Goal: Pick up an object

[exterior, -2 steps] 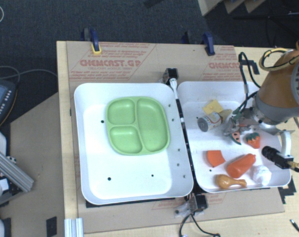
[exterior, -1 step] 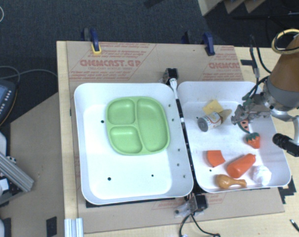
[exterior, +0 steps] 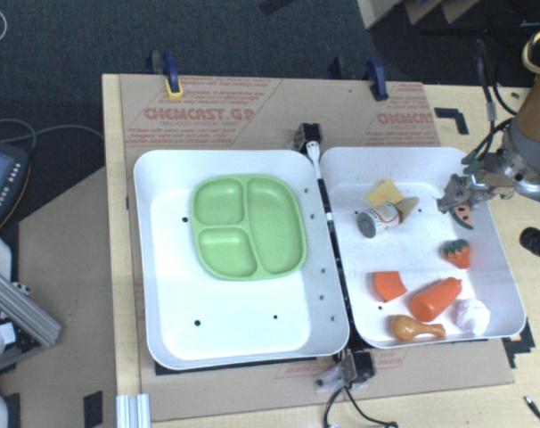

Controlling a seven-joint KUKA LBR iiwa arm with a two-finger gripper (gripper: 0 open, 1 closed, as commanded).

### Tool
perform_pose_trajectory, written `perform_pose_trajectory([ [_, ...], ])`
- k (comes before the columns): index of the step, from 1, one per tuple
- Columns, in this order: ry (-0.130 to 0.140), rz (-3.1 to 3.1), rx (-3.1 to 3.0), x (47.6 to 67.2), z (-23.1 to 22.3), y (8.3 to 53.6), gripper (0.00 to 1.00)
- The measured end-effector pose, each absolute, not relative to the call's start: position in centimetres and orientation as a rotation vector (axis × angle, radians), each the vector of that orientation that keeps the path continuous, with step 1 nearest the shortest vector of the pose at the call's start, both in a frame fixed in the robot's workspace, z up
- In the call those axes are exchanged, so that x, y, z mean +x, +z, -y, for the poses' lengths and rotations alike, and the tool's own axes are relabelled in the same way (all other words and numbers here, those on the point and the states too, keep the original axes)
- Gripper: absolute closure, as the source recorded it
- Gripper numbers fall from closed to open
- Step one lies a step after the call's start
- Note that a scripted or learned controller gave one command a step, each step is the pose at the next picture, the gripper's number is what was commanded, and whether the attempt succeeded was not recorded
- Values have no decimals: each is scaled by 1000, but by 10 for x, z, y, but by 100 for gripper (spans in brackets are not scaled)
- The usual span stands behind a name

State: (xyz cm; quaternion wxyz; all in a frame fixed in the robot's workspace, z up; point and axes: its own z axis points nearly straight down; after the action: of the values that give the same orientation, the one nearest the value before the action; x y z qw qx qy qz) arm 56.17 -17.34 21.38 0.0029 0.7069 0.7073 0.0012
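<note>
The camera view shows the gripper (exterior: 464,199) low at the far right side of the right bin (exterior: 511,279), and a small red and green thing (exterior: 467,212) is seen between its fingers, so I judge it is pinching this piece to lift it. The other toys lie loose in the same bin: a yellow block (exterior: 385,192), a small can (exterior: 380,218), a strawberry (exterior: 458,253), an orange block (exterior: 388,284), a carrot (exterior: 434,298) and a chicken leg (exterior: 415,329). The left bin (exterior: 163,239) bears a green divided plate (exterior: 249,226).
</note>
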Motion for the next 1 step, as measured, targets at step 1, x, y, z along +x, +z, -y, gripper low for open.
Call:
perform_pose_trajectory([
  [1, 2, -2220, 2217, 563, 174, 226, 100],
])
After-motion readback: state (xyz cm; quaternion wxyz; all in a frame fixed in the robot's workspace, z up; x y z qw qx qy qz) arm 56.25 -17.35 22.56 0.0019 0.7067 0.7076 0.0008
